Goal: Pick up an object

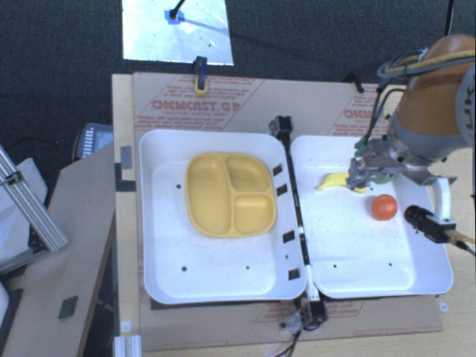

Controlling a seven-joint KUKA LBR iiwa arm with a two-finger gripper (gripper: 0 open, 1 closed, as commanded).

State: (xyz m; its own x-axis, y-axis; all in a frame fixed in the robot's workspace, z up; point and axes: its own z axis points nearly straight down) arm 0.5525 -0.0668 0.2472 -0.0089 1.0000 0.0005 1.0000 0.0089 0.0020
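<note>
A yellow banana-shaped object (332, 181) lies in the right bin (349, 262), toward its back. My gripper (359, 180) hangs right at its right end, low over the bin floor; its tip touches or covers that end of the yellow object. An orange-red ball (384, 207) rests just to the right and a little nearer the front, apart from the gripper.
The left bin (160, 266) holds a yellow divided plate (228, 194) near its middle. A black clip strip (291, 199) runs between the two bins. The front half of the right bin is bare white floor.
</note>
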